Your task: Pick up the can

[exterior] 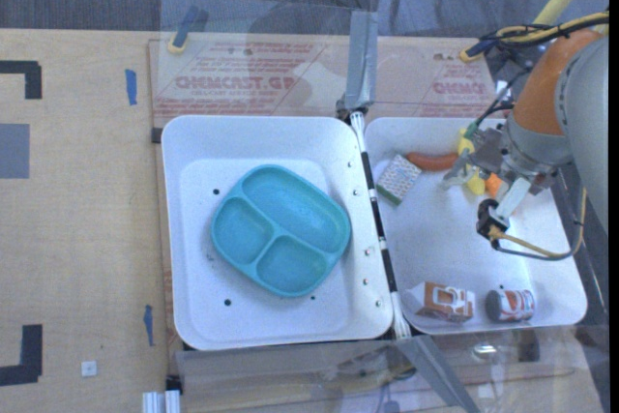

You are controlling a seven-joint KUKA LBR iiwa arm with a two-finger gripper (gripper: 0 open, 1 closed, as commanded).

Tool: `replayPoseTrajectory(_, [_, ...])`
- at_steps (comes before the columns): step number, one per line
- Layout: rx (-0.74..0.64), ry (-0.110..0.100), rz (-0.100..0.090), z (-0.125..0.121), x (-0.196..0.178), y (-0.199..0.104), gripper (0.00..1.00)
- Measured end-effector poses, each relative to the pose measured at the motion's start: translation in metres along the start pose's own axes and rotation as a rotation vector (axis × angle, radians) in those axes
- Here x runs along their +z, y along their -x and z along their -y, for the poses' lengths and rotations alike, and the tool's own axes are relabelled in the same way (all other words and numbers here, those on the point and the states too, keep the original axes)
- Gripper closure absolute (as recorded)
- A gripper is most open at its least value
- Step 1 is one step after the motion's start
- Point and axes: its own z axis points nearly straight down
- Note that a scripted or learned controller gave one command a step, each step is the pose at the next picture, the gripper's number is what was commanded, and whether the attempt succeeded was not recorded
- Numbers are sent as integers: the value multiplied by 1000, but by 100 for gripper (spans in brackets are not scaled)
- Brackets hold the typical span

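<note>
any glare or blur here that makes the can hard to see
Camera view: even light, soft shadows; pale glare lies on the clear sheet along the top, not on the can, which looks small and slightly soft in the right bin.

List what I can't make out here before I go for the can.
Camera view:
1. can: label too small and blurred to read.
2. yellow and orange bits: partly hidden under the arm, shape unclear.
3. orange-and-white item: blurred, kind unclear.

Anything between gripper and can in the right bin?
Nothing visible. Bare floor separates the gripper from the can, near the right bin front edge. A small carton lies beside it, apart.
</note>
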Motion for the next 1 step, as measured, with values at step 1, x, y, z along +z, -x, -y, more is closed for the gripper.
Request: replayPoseTrajectory(1, [-83, -9, 4, -23, 1, -10, 0])
